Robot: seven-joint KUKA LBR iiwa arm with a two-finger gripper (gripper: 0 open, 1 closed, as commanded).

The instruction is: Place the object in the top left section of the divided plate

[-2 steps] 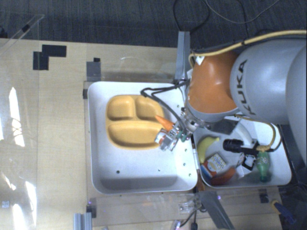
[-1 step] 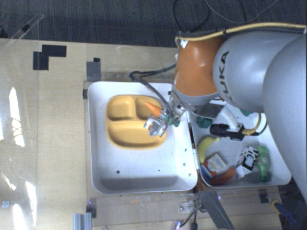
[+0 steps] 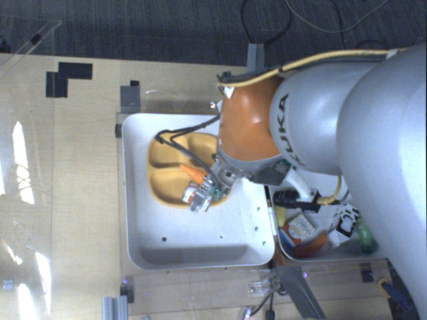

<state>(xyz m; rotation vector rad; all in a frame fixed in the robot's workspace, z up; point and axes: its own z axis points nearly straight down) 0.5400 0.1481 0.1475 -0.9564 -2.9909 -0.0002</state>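
- You're looking down on the left bin (image 3: 200, 245), and the yellow divided plate (image 3: 167, 172) is lying in its upper half, near the bin's back wall; that is putting the sections within easy reach of an arm coming in from the right.
- The arm's orange band (image 3: 247, 125) is hanging right over the plate's right side, so part of the plate is sitting hidden under it.
- The gripper (image 3: 203, 195) is hovering low at the plate's lower right edge; whether it is open or closed I cannot tell, the tip is too small and cluttered.
- An orange object (image 3: 193, 173), thin and carrot-like, is lying on the plate just above the gripper tip, near the centre ridge; I'm judging it to be the task's object, though I cannot tell whether it is gripped or resting.
- The right bin (image 3: 313, 242) is holding a jumble of small items under the arm; they are looking well clear of the work.
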